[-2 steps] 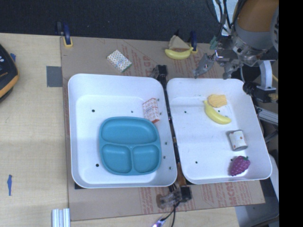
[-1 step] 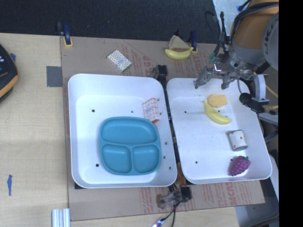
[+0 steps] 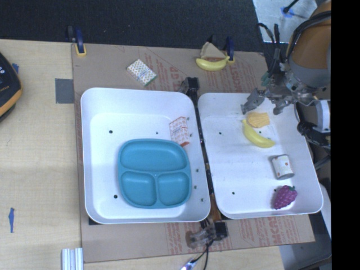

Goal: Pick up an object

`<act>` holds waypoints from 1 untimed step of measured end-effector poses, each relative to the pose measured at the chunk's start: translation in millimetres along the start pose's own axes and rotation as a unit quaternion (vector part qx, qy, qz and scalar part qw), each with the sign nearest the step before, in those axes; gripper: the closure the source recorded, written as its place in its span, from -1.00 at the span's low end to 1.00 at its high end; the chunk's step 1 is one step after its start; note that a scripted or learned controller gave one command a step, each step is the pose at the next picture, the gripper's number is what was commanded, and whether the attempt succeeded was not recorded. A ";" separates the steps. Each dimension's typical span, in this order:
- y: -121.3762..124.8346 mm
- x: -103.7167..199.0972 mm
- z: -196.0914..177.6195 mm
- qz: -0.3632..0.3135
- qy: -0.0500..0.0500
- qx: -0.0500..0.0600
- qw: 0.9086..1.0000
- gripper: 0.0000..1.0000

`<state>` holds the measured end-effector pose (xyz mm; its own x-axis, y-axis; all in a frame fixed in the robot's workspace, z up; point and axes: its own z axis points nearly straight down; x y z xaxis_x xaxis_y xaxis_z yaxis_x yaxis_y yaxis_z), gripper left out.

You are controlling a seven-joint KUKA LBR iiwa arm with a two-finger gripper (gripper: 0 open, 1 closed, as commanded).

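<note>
A: How many containers is the bench [image 3: 39,151] carrying?

B: Two shallow white plastic bins. The left bin [image 3: 98,108] is holding one blue three-compartment plastic tray [image 3: 154,172] and one small red-and-white packet [image 3: 179,130] leaning at its right wall.

A: And the right bin [image 3: 225,167]?

B: Four items are lying in it: one yellow plastic banana [image 3: 257,135], one pale yellow chip-shaped piece [image 3: 258,119] touching the banana's upper end, one small white-and-grey cylinder [image 3: 282,166], and one purple grape bunch [image 3: 284,196] near the front right corner.

A: Tool status?

B: The two-finger tool [image 3: 266,102] is hovering over the right bin's rear edge, just behind the chip-shaped piece. Its fingers are standing spread apart, and nothing is sitting between them.

A: Items outside the bins?

B: One second yellow banana [image 3: 211,63] and one patterned white packet [image 3: 141,71] are lying on the cardboard behind the bins.
</note>
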<state>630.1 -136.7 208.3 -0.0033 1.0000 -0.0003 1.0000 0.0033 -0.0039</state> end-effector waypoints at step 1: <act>3.6 -24.2 113.9 0.000 0.000 0.002 1.000 -1.00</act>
<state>633.3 -160.9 94.4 -0.0037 1.0000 0.0000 1.0000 0.0037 -0.0072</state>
